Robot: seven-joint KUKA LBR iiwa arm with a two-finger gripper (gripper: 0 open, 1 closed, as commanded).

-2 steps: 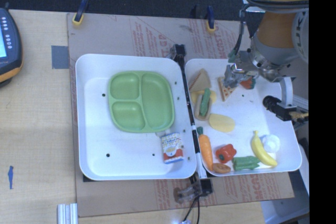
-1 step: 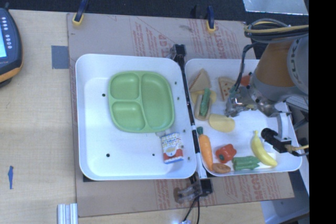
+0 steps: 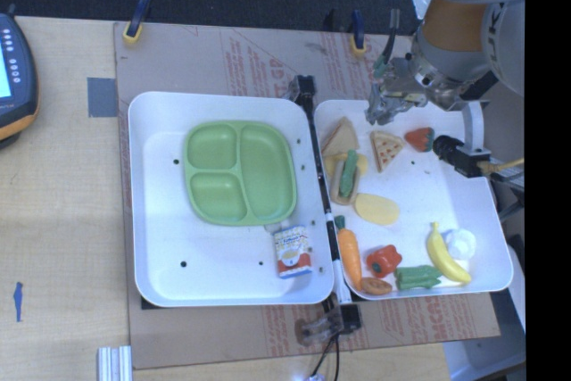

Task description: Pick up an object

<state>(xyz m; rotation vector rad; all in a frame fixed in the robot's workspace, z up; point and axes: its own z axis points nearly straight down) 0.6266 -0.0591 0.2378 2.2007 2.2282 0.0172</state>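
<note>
The gripper (image 3: 385,109) hangs over the far edge of the right bin (image 3: 486,219), near its far left corner; whether its fingers are apart or closed cannot be told, and nothing is seen held in it.

Just beside it, toward the near side, a triangular pizza slice (image 3: 385,149) lies flat, its tip pointing at the near edge. To the right of that sits a small red piece (image 3: 419,138), close to the far edge. To the left, by the bin's left wall, a tan wedge (image 3: 339,138) rests above a hot dog (image 3: 347,176), whose long axis runs from far to near, a little tilted.

Further toward the near edge lies a pale yellow oval (image 3: 377,209). A carrot (image 3: 350,257) lies along the left wall, its long axis far to near, its green top at the far end. By the near edge are a red pepper (image 3: 384,260), a green vegetable (image 3: 417,277) lying crosswise, and a banana (image 3: 444,254) curving toward the near right corner.

The left bin (image 3: 152,192) carries a green divided plate (image 3: 240,172) and a small carton (image 3: 292,251) near its near right corner.
</note>
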